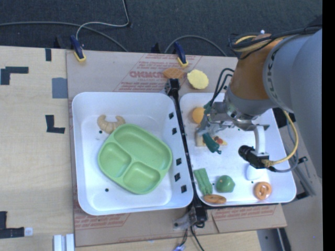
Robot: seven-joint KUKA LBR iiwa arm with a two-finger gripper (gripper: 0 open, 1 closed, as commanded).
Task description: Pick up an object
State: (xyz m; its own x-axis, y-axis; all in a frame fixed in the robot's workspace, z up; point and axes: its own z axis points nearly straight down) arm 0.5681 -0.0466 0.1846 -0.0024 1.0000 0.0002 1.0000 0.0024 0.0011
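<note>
Two bins [84,140] below; jaws [208,136] low in the right one, their opening hard to tell

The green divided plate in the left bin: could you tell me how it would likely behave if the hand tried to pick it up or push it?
The green divided plate looks like moulded plastic, so probably stiff and light. It lies flat and wide, so it should slide rather than tip or roll when pushed. Its low rim and smooth surface may offer the hand little to pinch, so a slip seems likely.
</note>
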